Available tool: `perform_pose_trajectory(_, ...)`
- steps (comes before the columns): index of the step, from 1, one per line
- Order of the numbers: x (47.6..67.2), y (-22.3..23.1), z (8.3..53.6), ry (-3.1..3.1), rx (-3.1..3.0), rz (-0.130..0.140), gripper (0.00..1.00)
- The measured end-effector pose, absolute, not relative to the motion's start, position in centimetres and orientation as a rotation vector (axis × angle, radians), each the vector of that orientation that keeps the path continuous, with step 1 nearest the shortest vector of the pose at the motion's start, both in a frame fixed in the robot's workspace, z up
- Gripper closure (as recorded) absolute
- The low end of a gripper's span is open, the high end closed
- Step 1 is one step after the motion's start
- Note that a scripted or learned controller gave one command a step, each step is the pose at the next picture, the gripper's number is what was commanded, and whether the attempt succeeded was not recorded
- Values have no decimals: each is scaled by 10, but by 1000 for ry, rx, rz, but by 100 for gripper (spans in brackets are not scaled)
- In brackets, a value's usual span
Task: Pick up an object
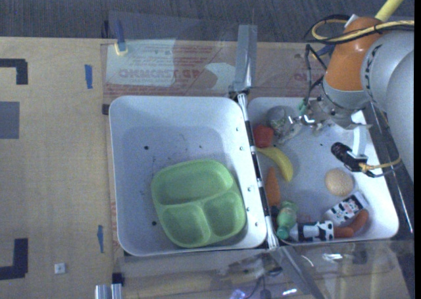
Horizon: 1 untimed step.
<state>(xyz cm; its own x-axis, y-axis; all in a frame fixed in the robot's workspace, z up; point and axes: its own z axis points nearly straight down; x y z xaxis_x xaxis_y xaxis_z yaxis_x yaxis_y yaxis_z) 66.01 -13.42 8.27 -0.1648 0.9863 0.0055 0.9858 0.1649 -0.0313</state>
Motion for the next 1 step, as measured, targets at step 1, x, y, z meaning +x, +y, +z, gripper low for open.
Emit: perform_pose_trajectory(1,659,-135,94,-2376,-2008,41,100)
